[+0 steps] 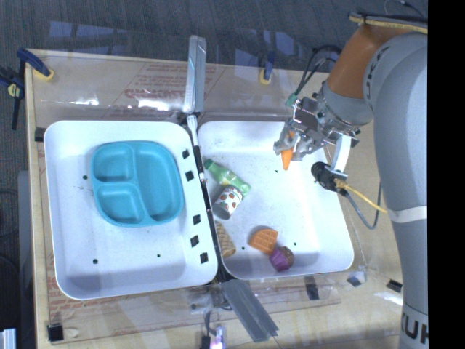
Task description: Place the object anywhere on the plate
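Hand [293, 147] closed on an orange carrot [287, 158], right of the plate [136, 182]; carry high over the divider [197, 195], release low.

Red printed lettering on clear sheet [156, 86] along bench far edge, behind bins: several lines, too small and blurred to read. More red print on same sheet at bench near left corner, also illegible. White letters "KU" on arm base [415, 331] at lower right, cut off by frame.
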{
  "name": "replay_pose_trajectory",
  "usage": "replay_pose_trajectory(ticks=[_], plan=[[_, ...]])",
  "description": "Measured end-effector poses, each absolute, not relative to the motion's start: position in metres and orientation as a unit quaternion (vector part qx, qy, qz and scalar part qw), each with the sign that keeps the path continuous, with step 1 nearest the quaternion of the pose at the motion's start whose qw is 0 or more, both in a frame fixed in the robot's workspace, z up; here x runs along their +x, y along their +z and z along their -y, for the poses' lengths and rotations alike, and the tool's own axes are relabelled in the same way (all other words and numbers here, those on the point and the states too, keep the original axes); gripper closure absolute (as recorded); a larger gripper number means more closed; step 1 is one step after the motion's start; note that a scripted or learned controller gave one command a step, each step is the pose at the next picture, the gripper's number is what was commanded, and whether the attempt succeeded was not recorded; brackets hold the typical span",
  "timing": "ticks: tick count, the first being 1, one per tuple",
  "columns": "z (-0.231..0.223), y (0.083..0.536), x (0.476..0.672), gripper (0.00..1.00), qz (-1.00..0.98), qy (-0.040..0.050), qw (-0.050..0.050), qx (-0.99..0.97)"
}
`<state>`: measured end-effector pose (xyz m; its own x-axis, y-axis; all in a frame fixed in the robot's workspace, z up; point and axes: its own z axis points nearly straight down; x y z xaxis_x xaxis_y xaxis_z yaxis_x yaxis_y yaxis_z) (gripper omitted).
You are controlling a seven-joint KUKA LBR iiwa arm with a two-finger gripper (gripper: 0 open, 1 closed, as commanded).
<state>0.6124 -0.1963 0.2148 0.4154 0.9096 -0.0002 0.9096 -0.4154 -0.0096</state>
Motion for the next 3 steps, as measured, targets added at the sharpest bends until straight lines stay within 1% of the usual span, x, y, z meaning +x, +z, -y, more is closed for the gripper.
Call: replay_pose_trajectory(ticks=[1,2,3], plan=[[0.13,0.183,0.652,1.0,0.612,0.0019,0.003,-0.791],[0.076,0.191,0.65,1.0,0.645,0.0031,0.005,-0.764],[0.004,0.19,0.597,1.0,0.606,0.0024,0.002,-0.796]])
